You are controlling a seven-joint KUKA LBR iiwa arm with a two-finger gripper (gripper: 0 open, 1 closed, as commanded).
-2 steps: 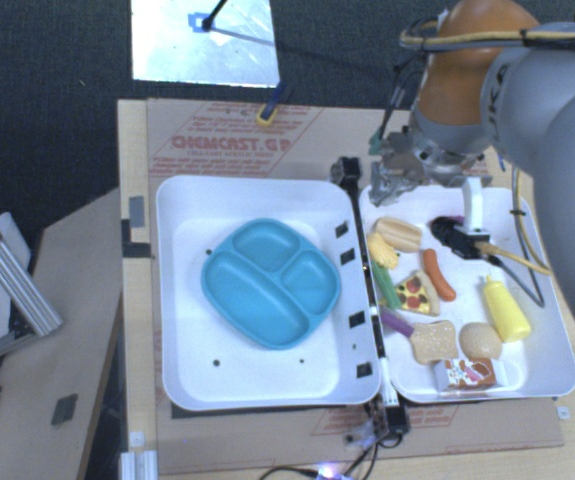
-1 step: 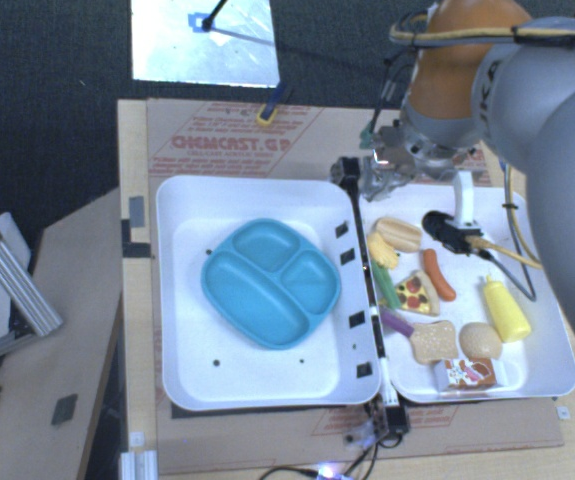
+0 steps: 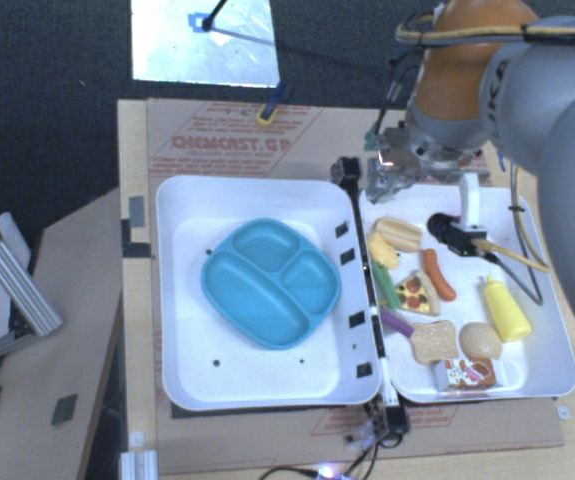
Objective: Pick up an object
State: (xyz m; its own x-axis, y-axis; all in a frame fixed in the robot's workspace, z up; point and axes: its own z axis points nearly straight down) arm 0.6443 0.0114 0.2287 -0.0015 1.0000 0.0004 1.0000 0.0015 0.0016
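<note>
Camera view: it looked down at a slant on two white bins side by side, and the arm was at the right side.
Gripper point(image 3: 391, 180): it was over the far left corner of the right bin point(image 3: 542, 358), close to the wall between the bins.
Jaws: I could not tell whether they were wide or narrow, and no object was seen in them.
Nearest object: a tan toy bun point(image 3: 399, 232) lay just beside the gripper, touching a small yellow piece point(image 3: 382, 252).
Handling: the bun was probably light, hollow plastic, stiff and a little slippery. Its rounded top could slide, so I would take it across the short width, at the middle.
Other choices: a sausage point(image 3: 439, 274), a pizza slice point(image 3: 418, 294), a yellow bottle point(image 3: 505, 309), a toast slice point(image 3: 433, 341), a round roll point(image 3: 480, 339) and a small carton point(image 3: 467, 373), all in the same bin.
Left bin point(image 3: 192, 348): it held a blue divided plate point(image 3: 270, 281), well apart from the gripper.
Hard to see: the tips of the gripper were blurred. Thin green and purple pieces by the wall were too small to name.
</note>
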